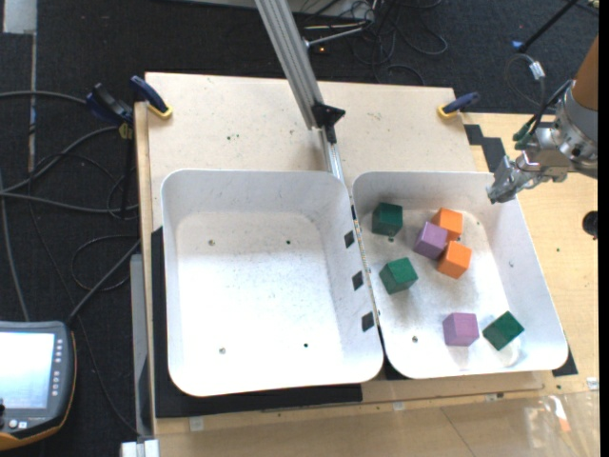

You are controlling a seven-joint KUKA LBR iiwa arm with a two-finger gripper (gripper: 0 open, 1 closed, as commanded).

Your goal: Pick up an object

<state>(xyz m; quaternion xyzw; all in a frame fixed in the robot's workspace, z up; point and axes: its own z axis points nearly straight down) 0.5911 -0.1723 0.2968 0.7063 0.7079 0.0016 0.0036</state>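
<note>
1. The tabletop is a light beige board; it carries two shallow white bins side by side, and blue clamps with yellow tips hold its far corners.
2. The left bin takes the left half of the board. Its floor is white with small dark specks.
3. The right bin touches the left one along the middle edge. All the coloured blocks lie inside it.
4. A grey metal pole runs at a slant from the top of the view down to the place where the two bins meet.
5. The arm comes in from the right, above the far right corner of the right bin.
6. The end effector hangs over the far right rim of the right bin. It is small and dark here, so I cannot tell whether it is released or clenched. No block is seen in it, and it is apart from every block.
7. The blocks, from far to near: a green block; an orange block touching a purple block; a second orange block just beside the purple one; a second green block; then a second purple block and a third green block near the front right corner.
</note>
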